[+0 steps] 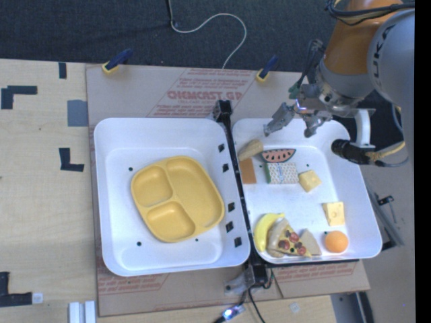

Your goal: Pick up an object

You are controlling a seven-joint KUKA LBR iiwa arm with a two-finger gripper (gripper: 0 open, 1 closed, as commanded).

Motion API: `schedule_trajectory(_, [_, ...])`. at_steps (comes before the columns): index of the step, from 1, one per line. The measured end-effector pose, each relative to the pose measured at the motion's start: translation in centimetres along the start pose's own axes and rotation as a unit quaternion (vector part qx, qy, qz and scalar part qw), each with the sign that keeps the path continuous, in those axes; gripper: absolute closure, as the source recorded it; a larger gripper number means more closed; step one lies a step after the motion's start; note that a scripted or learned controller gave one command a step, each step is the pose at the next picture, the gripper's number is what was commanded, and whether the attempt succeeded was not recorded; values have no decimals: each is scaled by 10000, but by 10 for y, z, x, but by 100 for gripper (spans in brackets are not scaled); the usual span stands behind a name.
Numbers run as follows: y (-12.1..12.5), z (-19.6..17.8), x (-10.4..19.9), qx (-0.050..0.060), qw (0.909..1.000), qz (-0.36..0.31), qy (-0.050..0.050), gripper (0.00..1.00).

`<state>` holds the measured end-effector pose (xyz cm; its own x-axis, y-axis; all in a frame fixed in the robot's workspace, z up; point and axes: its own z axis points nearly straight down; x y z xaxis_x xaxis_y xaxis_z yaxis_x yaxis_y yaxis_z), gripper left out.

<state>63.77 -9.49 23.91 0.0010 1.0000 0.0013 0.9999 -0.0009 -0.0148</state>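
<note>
My gripper (294, 124) hangs open above the far edge of the right bin (357, 187), with nothing between its two fingers. Just below it lie a watermelon slice (278, 155), a tan wedge (250, 148), a brown block (248, 171) and a speckled green block (281, 173). Further right are two cheese pieces (309, 180) (334, 213). At the bin's near edge sit a banana (264, 229), a pizza slice (291, 241) and an orange (335, 241).
The left bin (114, 180) holds a yellow divided plate (176, 198). A black divider with clips (229, 173) runs between the bins. A white cable (202, 22) loops over the dark backdrop behind the cardboard sheet (195, 93).
</note>
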Motion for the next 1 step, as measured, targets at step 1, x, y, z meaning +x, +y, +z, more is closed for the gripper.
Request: schedule_trajectory(1, [2,-8,0,-64,10000,-14,-6,0])
